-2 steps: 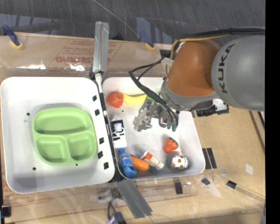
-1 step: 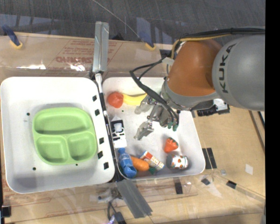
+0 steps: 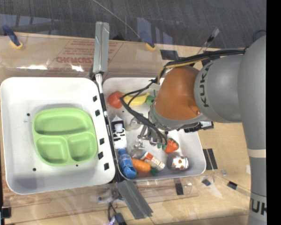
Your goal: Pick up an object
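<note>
Camera view shows you the gripper (image 3: 147,142) lowered into the right bin (image 3: 196,146), among the toys; you cannot tell its grip state. An orange carrot (image 3: 141,165) lies just nearer, beside a blue bottle (image 3: 126,164). Left bin (image 3: 14,125) holds a green tray (image 3: 64,136).

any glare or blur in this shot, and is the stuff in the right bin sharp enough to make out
Camera view: soft glare on the clear sheeting behind the bins; the green tray is evenly lit; the arm's orange band hides part of the right bin; its small items look soft and hard to identify.
</note>
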Action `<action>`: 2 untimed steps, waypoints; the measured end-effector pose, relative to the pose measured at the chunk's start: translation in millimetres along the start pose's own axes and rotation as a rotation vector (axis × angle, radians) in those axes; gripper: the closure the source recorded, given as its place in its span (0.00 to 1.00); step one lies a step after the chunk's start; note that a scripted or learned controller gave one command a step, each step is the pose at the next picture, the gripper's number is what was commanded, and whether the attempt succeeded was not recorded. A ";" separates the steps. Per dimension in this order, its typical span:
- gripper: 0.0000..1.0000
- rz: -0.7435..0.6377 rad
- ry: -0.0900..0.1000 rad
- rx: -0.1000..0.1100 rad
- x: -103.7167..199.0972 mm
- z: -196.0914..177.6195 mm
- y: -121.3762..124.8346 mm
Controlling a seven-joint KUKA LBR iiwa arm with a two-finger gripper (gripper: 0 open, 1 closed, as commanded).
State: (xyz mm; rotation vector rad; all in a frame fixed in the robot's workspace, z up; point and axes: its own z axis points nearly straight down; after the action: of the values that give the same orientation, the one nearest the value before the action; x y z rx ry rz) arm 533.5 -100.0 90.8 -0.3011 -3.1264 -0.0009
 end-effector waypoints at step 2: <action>1.00 0.093 -0.019 -0.002 -30.7 -160.4 49.1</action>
State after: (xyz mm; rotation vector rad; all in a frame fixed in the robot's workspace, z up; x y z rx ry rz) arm 573.1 -57.8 251.2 -0.4493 -3.1276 -0.0017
